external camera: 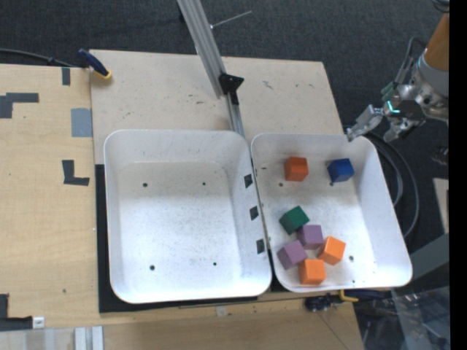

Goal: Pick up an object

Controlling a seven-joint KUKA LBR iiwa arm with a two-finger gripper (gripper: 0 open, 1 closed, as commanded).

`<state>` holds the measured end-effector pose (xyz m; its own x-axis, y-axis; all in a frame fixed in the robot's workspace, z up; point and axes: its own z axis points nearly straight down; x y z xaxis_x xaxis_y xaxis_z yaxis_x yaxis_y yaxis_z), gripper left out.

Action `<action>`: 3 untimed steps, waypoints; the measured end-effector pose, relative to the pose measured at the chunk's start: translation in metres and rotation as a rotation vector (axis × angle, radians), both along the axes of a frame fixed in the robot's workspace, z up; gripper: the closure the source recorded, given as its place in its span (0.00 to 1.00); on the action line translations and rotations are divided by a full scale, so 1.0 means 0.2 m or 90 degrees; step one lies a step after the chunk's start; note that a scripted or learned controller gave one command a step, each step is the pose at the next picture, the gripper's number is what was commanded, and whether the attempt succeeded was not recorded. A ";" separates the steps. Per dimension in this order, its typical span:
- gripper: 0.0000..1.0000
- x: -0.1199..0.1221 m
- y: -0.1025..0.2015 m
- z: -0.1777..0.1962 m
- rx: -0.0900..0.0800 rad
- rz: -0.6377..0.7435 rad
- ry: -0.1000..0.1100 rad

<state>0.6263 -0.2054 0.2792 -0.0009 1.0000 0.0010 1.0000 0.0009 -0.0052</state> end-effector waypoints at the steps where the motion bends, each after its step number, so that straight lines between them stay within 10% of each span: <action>1: 0.00 0.00 0.00 0.01 -0.002 0.001 -0.002; 3: 0.00 -0.04 0.05 -0.54 0.000 0.000 0.002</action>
